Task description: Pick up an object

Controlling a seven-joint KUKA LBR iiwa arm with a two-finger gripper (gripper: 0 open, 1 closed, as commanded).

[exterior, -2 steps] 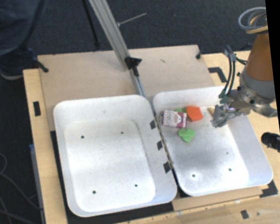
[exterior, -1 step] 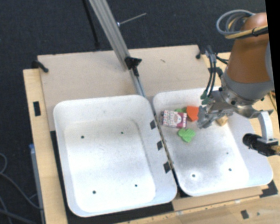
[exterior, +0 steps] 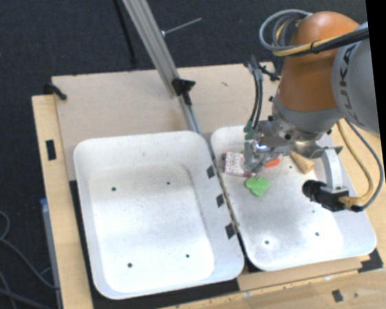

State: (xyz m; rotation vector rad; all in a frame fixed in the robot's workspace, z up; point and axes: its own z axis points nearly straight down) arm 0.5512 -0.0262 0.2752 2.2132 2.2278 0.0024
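We see the claw (exterior: 254, 158) low over the right bin (exterior: 293, 243); if it is spread or pressed together, we cannot tell. Just below it lies a small green object (exterior: 257, 187), and left of it a pinkish patterned packet (exterior: 233, 164).

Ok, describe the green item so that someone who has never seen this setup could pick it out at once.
Start at the right bin, the one the arm reaches over. In its upper left part, just below the end effector, lies the green item, a small crumpled-looking piece. A pinkish patterned item lies up and left of it and an orange-red piece up and right; it is the only green one among them.
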